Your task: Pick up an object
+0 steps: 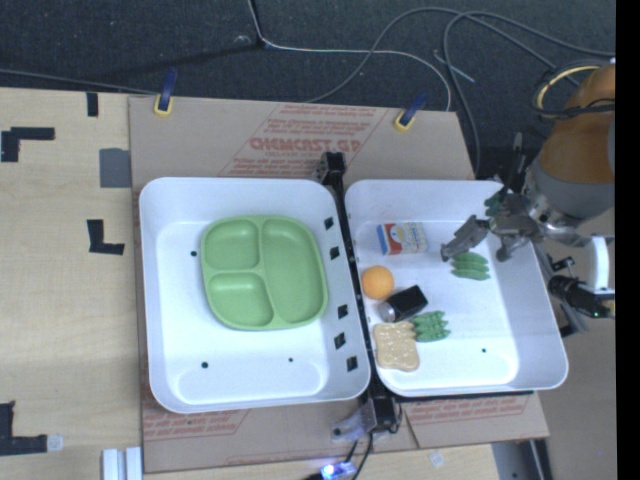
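A small green toy (469, 265) lies in the right bin (520, 368), just under the gripper (486, 239); its two fingers splay wide and hold nothing; further left sit a small carton (401, 237), an orange ball (377, 282), a black block (406, 301), a toast slice (396, 346) and a leafy green piece (431, 325); the left bin (170, 268) holds a green divided plate (264, 272).

One fixed camera looks down at a slant from above. It takes in both bins (150, 298) and the bench (60, 298) around them.
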{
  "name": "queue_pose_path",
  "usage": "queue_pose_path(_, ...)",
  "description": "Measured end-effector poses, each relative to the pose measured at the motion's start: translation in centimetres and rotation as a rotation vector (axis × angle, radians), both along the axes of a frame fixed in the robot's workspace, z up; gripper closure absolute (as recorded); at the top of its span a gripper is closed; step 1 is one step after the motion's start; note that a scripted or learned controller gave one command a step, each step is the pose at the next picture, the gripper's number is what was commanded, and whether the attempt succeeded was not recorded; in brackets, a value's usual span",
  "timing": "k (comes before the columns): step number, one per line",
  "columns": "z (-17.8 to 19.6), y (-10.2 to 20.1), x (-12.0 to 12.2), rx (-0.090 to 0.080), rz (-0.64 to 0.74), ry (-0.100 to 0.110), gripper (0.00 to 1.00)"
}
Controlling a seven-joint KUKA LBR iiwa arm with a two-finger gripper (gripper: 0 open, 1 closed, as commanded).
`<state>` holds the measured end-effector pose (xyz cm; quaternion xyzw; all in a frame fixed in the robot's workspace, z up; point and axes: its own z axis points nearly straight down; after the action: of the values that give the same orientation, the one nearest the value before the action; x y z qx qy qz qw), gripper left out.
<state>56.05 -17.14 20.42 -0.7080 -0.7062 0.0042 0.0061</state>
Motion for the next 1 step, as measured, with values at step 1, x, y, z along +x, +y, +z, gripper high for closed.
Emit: queue_pose_path(1, 0.73, 0.03, 0.31, -0.003, 0.004, -0.013, 0.00)
